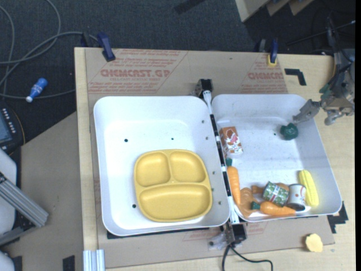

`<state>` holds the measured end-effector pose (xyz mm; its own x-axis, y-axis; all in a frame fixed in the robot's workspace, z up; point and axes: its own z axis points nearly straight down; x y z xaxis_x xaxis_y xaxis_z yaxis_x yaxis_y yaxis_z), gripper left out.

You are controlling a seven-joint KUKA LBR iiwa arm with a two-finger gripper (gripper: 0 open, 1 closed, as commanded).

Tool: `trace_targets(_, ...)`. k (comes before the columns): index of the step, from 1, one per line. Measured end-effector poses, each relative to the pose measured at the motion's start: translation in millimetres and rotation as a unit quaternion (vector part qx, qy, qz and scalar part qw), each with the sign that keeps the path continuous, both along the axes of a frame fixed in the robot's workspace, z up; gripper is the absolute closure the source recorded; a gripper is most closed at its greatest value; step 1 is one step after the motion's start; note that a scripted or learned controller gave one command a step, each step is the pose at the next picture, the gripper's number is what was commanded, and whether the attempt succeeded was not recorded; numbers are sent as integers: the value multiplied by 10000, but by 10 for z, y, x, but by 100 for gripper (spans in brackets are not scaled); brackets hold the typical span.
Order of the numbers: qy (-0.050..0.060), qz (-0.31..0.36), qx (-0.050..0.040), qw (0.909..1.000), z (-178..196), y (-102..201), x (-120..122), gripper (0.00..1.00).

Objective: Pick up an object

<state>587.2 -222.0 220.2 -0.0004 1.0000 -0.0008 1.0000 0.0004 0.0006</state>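
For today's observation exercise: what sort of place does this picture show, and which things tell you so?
Most likely a robotics lab test bench: two white bins clamped to a board, toy food such as a carrot beside a yellow divided plate, and loose cables on the floor.

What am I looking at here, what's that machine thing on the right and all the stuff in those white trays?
This is one camera fixed above a workbench, looking down at a slant. Two shallow white bins sit side by side. The left bin holds a yellow divided plate. The right bin holds small toy items: a dark green ball, a small printed packet, a carrot, a second carrot, a green can, a corn cob. A yellow piece lies outside on the bench. The robot arm's gripper reaches in from the right, near the right bin's far corner beside the ball. It holds nothing that I can see.
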Motion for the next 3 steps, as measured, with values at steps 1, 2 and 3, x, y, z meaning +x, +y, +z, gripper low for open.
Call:
trace_targets(1, 73, 32, 130, 9999, -1400, 99, 811, 0)
trace_targets(2, 5, 17, 47, 10000, -1277, 35, 599, 0)
trace_targets(3, -14, 29, 49, 10000, -1331, 46, 582, 0)
